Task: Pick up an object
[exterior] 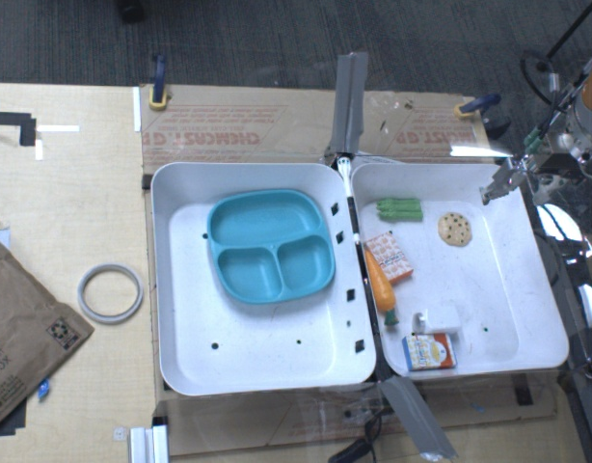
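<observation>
Two white bins sit side by side on the bench. The left bin [180, 287] carries a blue divided plate [272, 246] near its centre, tipped slightly toward the far edge; nothing else loose in it.

The right bin [513, 287] holds the pickable things, and most of them crowd its left wall. A green bean pod [399, 209] lies near the far-left corner. A cookie [455, 228] sits alone toward the far edge, well apart from the rest. A small orange snack box [390, 258] lies beside the left wall, touching or nearly touching a carrot [381, 284] that runs along that wall. At the near-left corner a juice carton [430, 352] lies flat, with a small white block [441, 317] just beyond it (hard to read against the white floor).

The gripper [498, 183] hangs over the far-right corner of the right bin, close to the rim, with nothing between or under it. Its state I cannot tell: the tip is small and dark against clutter.

Judgement: no object chosen yet. The cookie looks the easiest target, nearest the tool and with open floor all round. The carrot and snack box, pressed to the wall and each other, leave little room for a clean closure.

Off-bin, on the bench at left: a tape ring [111, 291] and a brown paper bag [26, 331].
</observation>
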Robot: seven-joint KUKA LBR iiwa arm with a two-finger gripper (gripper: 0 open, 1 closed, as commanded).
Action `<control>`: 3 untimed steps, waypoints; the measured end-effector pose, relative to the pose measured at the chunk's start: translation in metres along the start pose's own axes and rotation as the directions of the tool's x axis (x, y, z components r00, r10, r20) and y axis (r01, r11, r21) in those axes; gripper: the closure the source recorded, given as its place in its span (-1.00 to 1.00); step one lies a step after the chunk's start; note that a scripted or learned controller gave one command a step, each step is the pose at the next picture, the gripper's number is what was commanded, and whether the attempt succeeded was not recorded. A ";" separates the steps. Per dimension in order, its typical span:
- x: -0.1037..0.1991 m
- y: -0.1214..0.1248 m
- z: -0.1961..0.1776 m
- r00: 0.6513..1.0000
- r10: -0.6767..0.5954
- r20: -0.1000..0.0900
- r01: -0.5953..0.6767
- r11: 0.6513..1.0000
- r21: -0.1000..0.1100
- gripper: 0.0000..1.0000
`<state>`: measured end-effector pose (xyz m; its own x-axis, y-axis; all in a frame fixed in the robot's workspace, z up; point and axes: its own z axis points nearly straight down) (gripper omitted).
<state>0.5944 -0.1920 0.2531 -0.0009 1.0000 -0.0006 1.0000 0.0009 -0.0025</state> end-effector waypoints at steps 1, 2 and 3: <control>-0.011 0.061 0.136 0.995 0.098 0.001 -0.098 0.995 0.000 -1.00; -0.003 0.030 0.161 1.000 0.014 0.000 -0.014 1.000 -0.001 -1.00; -0.004 0.032 0.149 1.000 0.014 0.003 -0.014 1.000 -0.006 1.00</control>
<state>0.6256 -0.1964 0.1039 0.0133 0.9999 -0.0039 0.9999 -0.0133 0.0037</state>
